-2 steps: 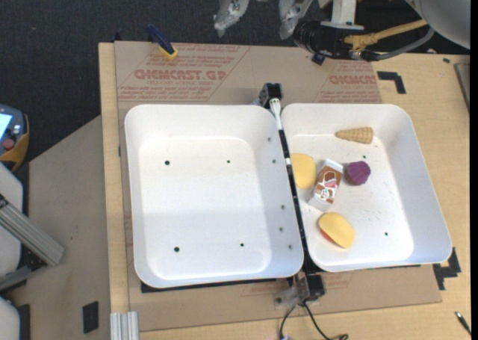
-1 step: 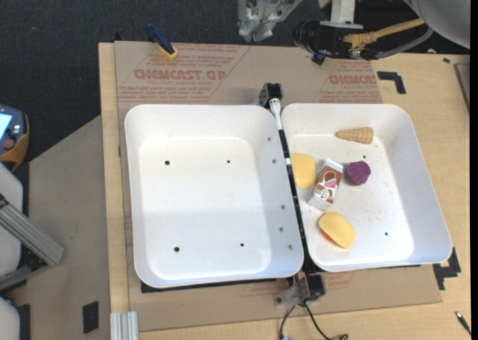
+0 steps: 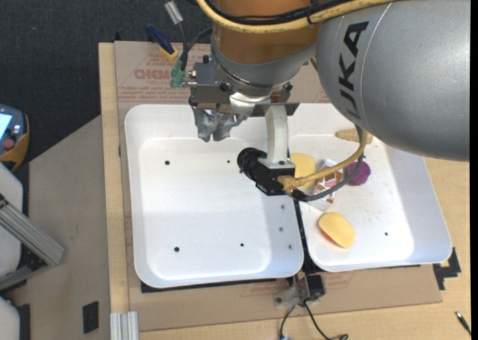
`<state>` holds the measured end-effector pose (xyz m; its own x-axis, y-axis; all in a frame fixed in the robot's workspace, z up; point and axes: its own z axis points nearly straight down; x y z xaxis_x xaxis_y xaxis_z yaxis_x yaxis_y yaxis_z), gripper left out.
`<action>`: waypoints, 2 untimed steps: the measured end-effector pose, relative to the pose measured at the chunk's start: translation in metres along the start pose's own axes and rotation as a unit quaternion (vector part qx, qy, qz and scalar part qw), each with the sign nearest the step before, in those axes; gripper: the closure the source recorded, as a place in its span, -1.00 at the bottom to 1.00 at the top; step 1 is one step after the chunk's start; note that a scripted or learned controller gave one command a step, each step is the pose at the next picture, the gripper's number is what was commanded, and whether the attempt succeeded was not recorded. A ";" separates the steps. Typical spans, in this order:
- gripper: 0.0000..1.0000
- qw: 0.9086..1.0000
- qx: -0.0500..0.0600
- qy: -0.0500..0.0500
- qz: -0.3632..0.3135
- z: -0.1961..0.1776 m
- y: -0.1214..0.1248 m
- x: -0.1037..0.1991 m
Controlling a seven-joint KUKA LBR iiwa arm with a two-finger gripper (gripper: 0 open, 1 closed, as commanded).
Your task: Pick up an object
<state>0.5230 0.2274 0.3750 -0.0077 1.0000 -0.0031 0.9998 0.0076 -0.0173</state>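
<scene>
Black letters "UKA" on grey arm [image 3: 403, 54], first letter hidden. Faint red print on cardboard sheet [image 3: 149, 69] behind bins, possibly "CHOM...", too blurred to read.

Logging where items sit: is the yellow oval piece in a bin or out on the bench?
In: the yellow oval piece lies flat on the right bin's floor, near its front.

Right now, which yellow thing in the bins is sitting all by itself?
The yellow oval piece near the front of the right bin lies alone on bare white. The other yellow piece, farther back, is crowded against the black part and cable.
</scene>
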 end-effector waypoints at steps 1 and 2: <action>1.00 1.000 -0.018 0.007 0.001 -0.171 -0.049 -0.003; 1.00 1.000 -0.008 0.001 0.009 -0.160 -0.047 -0.111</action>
<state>0.4792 0.1163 0.5358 0.0104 0.9999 -0.0017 0.9999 -0.0104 -0.0016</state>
